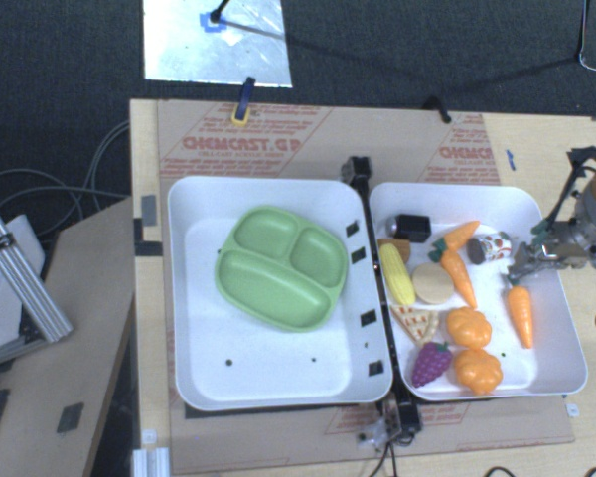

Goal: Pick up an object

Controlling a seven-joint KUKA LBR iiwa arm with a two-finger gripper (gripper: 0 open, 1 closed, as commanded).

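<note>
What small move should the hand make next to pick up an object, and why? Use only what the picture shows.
Probably a short drop straight down onto the lone carrot. The hand sits at the right bin's right side, just above that carrot's top end, and the carrot lies apart from the crowded toy food, so nothing blocks a grasp there.

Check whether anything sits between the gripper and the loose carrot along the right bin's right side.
Nothing visible does. The gripper sits just above the carrot's top end, with bare bin floor between them.
</note>
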